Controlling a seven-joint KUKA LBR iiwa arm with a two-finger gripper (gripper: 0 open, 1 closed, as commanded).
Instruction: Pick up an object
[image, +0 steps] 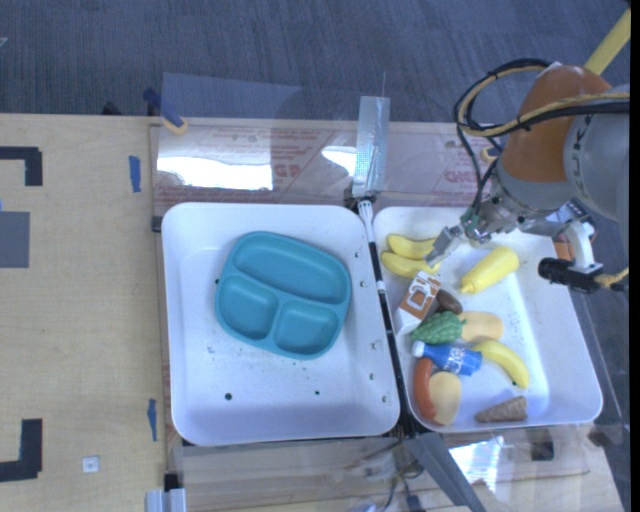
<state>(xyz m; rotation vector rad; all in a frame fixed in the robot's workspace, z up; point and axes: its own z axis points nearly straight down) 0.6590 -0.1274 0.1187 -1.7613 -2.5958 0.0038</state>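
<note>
The right bin (570, 330) holds a jumble of toy food. Two small bananas (403, 254) lie at its back left, and a yellow squash-like piece (490, 270) lies to their right. An orange and white carton (422, 295) sits below the bananas. My gripper (442, 246) hangs over the back of this bin, just right of the bananas and above the carton. It slants down to the left from the orange-banded wrist (545, 115). I see nothing held in it.
Lower in the right bin lie a green piece (438, 327), a blue and white bottle (448, 357), a long banana (505, 362), a red and tan fruit (437, 392) and a brown cone (501, 408). A blue divided plate (283, 293) lies in the left bin (200, 400).
</note>
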